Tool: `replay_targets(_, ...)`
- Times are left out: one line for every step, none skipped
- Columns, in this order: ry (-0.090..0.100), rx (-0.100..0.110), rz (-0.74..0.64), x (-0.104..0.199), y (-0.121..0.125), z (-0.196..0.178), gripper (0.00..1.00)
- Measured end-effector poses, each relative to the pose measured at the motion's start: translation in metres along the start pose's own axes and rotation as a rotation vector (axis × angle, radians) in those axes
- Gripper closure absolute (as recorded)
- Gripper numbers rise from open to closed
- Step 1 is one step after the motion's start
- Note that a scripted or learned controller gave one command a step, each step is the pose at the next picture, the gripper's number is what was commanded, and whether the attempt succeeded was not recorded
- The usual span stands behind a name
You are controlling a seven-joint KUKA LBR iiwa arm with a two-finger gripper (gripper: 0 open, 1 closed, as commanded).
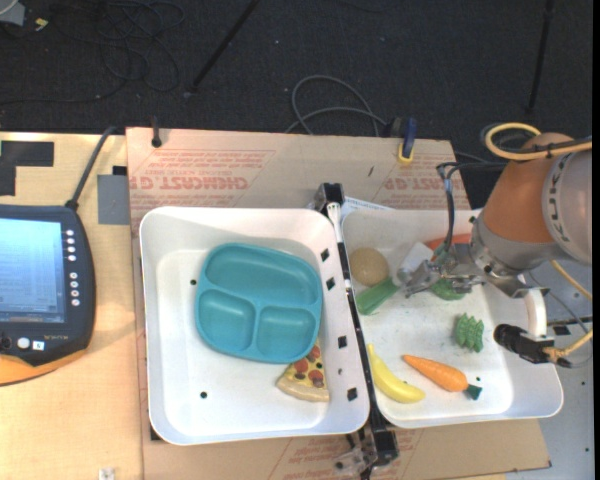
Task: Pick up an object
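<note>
My gripper [427,276] is low in the right bin [535,393], near its back middle, with the arm reaching in from the right. Partly under the gripper's right side lies a green object [449,290]. Just to its left are a green pickle-like piece [375,297] and a beige round ball [369,265]. A green broccoli [468,332] lies to the gripper's front right. Nearer the front edge are an orange carrot [436,372] and a yellow banana [391,379].
The left bin [170,368] holds a teal divided plate [259,301] and a pizza slice [305,377] by the divider between the bins. A tablet [25,278] sits on the bench at far left. Cables hang around the wrist at right.
</note>
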State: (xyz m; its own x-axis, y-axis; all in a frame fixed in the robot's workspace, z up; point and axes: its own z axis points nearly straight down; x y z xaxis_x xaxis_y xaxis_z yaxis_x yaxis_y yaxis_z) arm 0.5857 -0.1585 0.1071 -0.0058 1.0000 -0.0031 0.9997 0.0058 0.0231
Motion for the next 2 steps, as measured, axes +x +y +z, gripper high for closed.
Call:
replay_targets(-0.003, -0.003, 0.000, -0.0088, 0.0041, 0.0003, 0.00)
replay_targets(-0.003, -0.001, 0.001, -0.0145, 0.0061, 0.0008, 0.00)
